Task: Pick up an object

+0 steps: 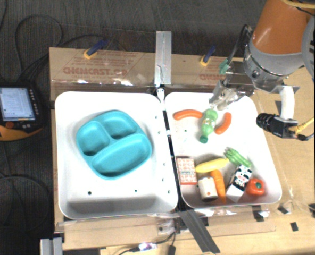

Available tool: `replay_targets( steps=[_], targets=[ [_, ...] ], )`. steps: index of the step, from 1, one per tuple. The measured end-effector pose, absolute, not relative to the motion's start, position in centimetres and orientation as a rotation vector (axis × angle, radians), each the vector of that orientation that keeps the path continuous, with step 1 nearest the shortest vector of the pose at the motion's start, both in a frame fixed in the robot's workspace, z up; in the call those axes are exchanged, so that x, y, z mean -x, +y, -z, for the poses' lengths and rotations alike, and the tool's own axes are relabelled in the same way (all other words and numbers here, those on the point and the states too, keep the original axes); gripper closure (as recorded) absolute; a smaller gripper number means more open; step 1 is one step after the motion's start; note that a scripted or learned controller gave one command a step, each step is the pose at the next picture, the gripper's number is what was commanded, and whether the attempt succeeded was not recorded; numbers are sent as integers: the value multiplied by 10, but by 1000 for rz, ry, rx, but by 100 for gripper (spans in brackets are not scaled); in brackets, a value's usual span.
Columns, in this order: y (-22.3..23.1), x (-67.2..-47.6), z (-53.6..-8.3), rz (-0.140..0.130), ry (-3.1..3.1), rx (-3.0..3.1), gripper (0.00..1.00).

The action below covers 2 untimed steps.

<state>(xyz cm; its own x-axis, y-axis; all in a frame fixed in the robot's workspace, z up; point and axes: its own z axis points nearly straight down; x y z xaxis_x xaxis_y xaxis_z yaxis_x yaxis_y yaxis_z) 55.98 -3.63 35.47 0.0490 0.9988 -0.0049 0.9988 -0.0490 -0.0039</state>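
My gripper (225, 99) hangs over the back of the right bin (264, 142), open, with nothing between its fingers. Just below and left of it lies a green toy bottle (206, 125). An orange-red sausage (187, 113) lies to the bottle's left and a second red-orange piece (224, 122) to its right. At the front of this bin are a pink box (185, 170), a yellow banana (210, 166), a carrot (219, 185), a white cup (205, 188), a green vegetable (237, 157), a black-and-white carton (240, 179) and a red tomato (256, 187).
The left bin (72, 195) holds a teal divided plate (114, 142). A raised divider (167, 142) separates the two bins. A handheld control pad (13, 110) lies on the floor at far left. Cardboard (104, 68) backs the bins.
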Motion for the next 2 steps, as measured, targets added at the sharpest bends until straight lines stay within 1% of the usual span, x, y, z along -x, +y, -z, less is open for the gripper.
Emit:
replay_targets(
  steps=[1,2],
  targets=[
    [21,-493,-276,8,2565,-1823,100],
    [-4,-538,-308,10,2251,-2194,100]
  ],
)
